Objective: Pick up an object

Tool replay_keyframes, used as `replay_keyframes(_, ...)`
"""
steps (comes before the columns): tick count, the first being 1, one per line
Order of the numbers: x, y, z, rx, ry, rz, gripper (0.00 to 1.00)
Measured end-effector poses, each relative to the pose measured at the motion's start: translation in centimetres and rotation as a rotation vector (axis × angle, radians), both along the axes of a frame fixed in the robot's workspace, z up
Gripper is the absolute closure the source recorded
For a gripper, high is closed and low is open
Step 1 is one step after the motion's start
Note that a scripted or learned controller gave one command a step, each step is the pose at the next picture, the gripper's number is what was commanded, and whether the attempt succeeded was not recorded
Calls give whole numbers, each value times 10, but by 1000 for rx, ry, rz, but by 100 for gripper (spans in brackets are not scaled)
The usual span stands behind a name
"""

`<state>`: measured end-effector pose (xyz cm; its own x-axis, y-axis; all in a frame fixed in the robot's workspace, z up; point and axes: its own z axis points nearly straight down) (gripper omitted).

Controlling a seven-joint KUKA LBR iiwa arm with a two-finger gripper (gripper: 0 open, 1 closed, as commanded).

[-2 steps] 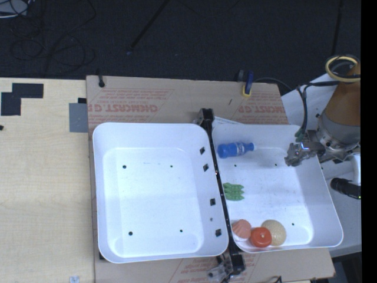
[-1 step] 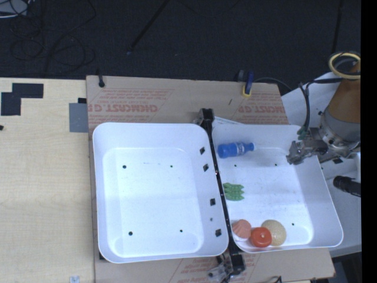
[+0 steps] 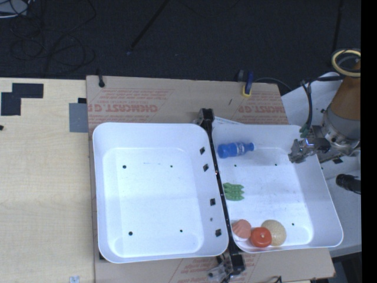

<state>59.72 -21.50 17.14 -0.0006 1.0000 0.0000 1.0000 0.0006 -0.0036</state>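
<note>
1. Hovering at the right bin [image 3: 330,217] rim, the gripper [image 3: 299,153] carries nothing; finger state cannot be told.
2. Target the bottle [image 3: 235,150], lying apart near the divider; descend straddling its width.

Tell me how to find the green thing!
Look in the right bin, the one with toys in it. Along its left wall, halfway between the blue bottle and the round toys at the front, lies the green thing, small, bumpy, the only green one.
</note>
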Motion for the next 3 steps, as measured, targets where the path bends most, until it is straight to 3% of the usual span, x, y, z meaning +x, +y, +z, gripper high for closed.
replay_keyframes(3, 0, -3, 30, 0, 0, 3, 100)
